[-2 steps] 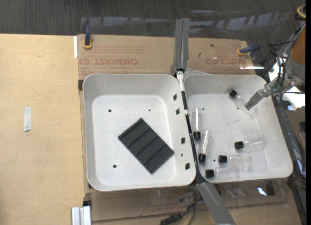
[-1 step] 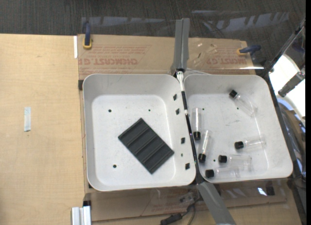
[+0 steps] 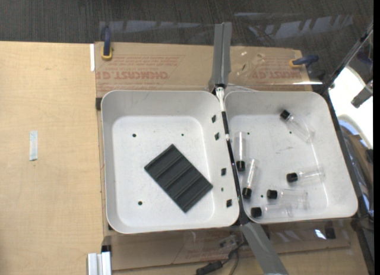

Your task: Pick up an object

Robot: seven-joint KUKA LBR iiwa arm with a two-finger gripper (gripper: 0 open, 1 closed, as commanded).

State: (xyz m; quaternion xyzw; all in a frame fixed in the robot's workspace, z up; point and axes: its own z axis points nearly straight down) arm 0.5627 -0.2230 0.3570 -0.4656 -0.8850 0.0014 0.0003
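Only a black ribbed panel (image 3: 178, 177) in left bin (image 3: 119, 107)

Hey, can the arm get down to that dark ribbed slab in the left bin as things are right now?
Probably yes. The slab lies flat and alone on the left bin floor, away from the walls, nothing over it. The vials are all in the right bin. Its flatness may make gripping hard, though.

Single fixed camera, mounted above the worktop (image 3: 47, 119), looking down at a slant. Both white bins (image 3: 113, 149) fit in frame, floor visible beyond.
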